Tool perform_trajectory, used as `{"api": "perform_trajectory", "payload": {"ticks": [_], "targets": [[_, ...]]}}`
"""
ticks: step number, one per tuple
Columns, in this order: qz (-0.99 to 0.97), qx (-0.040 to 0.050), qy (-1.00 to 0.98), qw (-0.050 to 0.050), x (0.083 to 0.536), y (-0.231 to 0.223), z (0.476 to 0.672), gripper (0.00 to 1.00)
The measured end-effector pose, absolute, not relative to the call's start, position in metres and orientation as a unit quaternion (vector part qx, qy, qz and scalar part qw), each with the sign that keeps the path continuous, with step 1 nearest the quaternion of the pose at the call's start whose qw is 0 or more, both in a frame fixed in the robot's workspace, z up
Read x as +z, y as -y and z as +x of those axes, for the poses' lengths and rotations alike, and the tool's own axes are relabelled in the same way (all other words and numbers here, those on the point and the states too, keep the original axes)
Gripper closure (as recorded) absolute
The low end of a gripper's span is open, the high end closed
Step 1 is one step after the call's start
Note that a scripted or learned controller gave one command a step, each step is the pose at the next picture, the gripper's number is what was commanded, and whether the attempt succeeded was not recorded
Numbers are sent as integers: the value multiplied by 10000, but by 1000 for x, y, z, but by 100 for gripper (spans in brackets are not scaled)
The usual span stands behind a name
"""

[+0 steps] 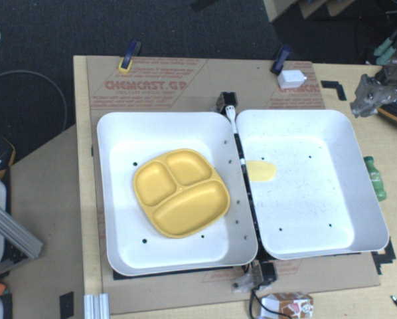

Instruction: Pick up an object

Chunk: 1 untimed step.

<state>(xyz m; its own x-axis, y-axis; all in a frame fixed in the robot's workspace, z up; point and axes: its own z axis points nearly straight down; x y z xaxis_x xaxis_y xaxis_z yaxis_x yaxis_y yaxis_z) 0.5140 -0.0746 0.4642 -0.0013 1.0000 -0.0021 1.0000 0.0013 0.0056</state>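
Yellow plastic, a divided plate (180,192) lay flat in the left bin (112,178), near its middle. A small yellow patch (261,171) lay in the right bin (338,178) by its left wall. The end effector (374,95) hovered beyond the right bin's far right corner, holding nothing visible; its opening could not be told.

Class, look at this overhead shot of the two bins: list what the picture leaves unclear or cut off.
- Gripper, camera view: cut off by the right edge; finger state unreadable.
- Small yellow piece in the right bin: too flat and pale to identify.
- Yellow divided plate in the left bin: underside hidden by the plate itself.
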Motion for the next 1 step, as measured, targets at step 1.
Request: {"api": "perform_trajectory", "payload": {"ticks": [1], "targets": [[7068, -38, -7074, -50, 355, 49, 497, 100]]}}
